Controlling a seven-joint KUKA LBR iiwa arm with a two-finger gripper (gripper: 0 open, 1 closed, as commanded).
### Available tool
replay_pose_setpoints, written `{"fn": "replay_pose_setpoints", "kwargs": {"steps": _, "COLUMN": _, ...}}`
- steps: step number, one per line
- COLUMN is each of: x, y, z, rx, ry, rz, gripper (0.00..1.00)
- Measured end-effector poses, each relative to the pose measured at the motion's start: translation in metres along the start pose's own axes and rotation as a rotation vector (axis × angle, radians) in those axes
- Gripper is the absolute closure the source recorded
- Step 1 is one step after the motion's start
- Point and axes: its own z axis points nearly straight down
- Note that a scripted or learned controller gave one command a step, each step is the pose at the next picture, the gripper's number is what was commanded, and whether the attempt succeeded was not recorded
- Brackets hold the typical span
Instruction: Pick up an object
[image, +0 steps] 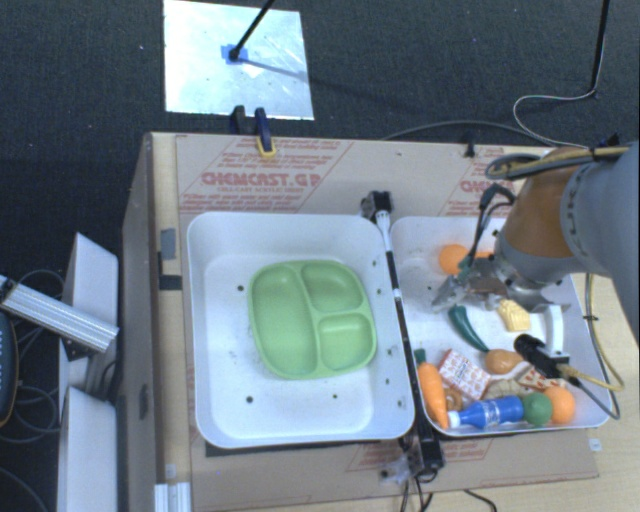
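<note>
My gripper hangs low in the right bin, near its left middle, at the end of the grey arm that reaches in from the right. A dark green pepper lies just below and to the right of it. An orange ball sits just behind it, and a yellow cheese wedge lies to its right. I see nothing held in the gripper.
Along the right bin's front lie a carrot, a red-and-white packet, a brown bun, a blue bottle, a green ball and an orange fruit. The left bin holds a green divided plate.
</note>
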Motion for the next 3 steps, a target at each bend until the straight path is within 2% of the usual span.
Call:
{"fn": "replay_pose_setpoints", "kwargs": {"steps": 1, "x": 0.005, "y": -0.021, "z": 0.0, "rx": 0.001, "ry": 0.001, "rz": 0.001, "gripper": 0.0}}
{"fn": "replay_pose_setpoints", "kwargs": {"steps": 2, "x": 0.005, "y": -0.02, "z": -0.011, "rx": -0.001, "ry": 0.0, "rz": 0.0, "gripper": 1.0}}
{"fn": "replay_pose_setpoints", "kwargs": {"steps": 3, "x": 0.066, "y": 0.04, "z": -0.102, "rx": -0.004, "ry": 0.001, "rz": -0.003, "gripper": 1.0}}
